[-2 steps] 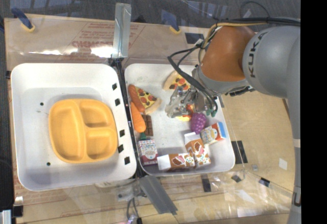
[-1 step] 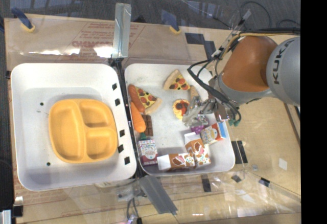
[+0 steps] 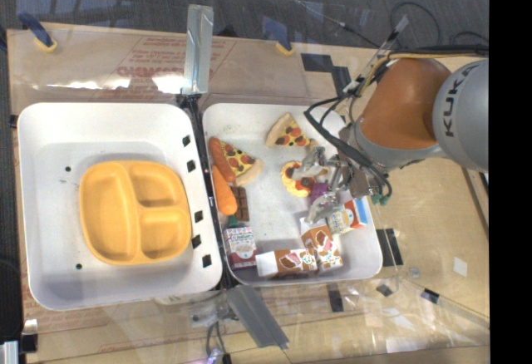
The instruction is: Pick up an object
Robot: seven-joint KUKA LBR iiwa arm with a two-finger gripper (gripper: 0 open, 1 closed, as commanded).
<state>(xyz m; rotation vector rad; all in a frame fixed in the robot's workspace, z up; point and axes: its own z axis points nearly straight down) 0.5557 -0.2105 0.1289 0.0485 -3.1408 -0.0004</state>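
"KUKA" lettering on grey arm [image 3: 465, 117]

We can't really make out the end effector [image 3: 322, 179], since its fingers blur into the cables and the small toys under it. The arm [image 3: 432, 109] gets cut off at the right side, and it covers the right bin's [image 3: 249, 117] far rim. Labels on the little packets [image 3: 320, 248] are too small for us to read.

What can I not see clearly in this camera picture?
- Gripper: its fingers merge with cables and toy food below; their state is unclear.
- Small cartons by the right bin's near wall: print too small to read.
- Arm: cut off toward the right.
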